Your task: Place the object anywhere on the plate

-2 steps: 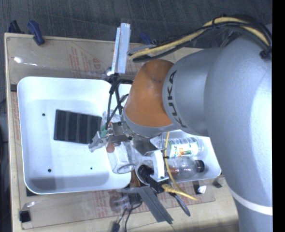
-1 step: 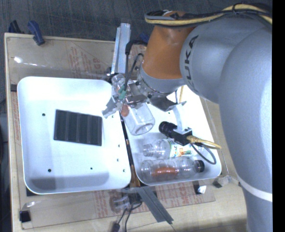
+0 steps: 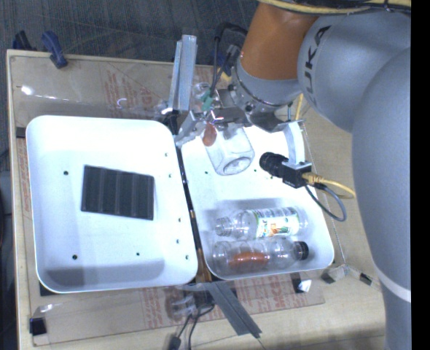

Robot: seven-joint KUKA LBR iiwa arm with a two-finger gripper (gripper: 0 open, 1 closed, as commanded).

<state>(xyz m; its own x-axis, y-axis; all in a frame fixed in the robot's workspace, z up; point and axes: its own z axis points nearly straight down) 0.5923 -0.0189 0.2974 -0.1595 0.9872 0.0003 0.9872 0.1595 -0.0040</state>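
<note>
We're over the right bin (image 3: pixel 318 195) now, jaws (image 3: pixel 213 126) up at its twelve o'clock edge with a clear cup (image 3: pixel 229 154) hanging tilted just below them. They seem to pinch its rim, though we can't tell for certain. The dark plate (image 3: pixel 118 192) lies in the left bin (image 3: pixel 47 144), at nine o'clock from the cup. Next, by our reckoning: carry it across and lower. We count one cup, two bottles (image 3: pixel 262 224), one plate, two bins.
</note>
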